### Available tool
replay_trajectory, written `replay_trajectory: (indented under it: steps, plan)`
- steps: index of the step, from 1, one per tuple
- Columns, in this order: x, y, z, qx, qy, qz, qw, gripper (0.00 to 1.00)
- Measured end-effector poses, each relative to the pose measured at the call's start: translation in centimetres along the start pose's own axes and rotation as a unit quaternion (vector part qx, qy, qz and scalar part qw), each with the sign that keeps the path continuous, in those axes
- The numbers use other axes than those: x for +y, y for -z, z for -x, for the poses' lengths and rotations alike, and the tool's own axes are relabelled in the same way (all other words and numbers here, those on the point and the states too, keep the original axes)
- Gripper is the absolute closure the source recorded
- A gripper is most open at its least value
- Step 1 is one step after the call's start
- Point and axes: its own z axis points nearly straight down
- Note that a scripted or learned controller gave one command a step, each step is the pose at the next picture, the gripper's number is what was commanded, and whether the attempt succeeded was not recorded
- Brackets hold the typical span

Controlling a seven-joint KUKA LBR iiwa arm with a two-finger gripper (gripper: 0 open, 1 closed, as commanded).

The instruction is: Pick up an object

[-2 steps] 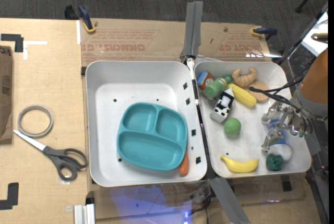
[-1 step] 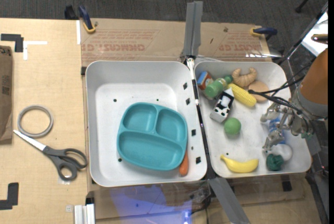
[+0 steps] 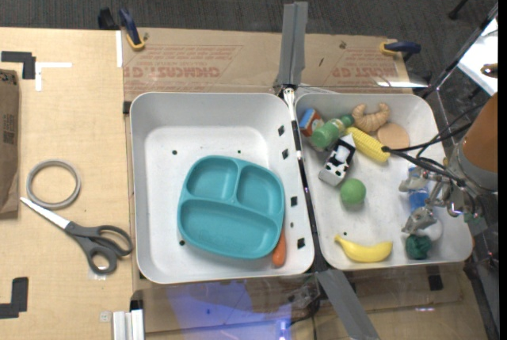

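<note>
Two white bins sit side by side. Left bin [image 3: 150, 140]: teal divided plate [image 3: 231, 206], carrot [image 3: 279, 251] at its front edge. Right bin [image 3: 380, 231]: toy cow [image 3: 339, 162], corn [image 3: 369, 146], green ball [image 3: 352, 192], banana [image 3: 364, 250]. Gripper [image 3: 420, 213], fingers spread and holding nothing, hangs by the right wall above a dark green object [image 3: 419, 246].

We see the arm [image 3: 483, 148] coming in from the right edge of the frame, at about mid-height, with its orange band showing as a rounded patch hard against that edge. Dark cables run leftward from it across the right part of the frame, and below them the metal wrist parts hang down and to the left. The gripper [image 3: 421, 221] sits in the lower right of the frame, pointing downward, and we cannot make out how its two fingers stand because the parts there are small and cluttered.
</note>
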Motion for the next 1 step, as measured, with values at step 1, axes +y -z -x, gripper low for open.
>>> replay_trajectory:
  steps: [1]
  plan:
    - [-0.33,-0.55,-1.94,0.013,-0.055,0.0,0.9984,0.0]
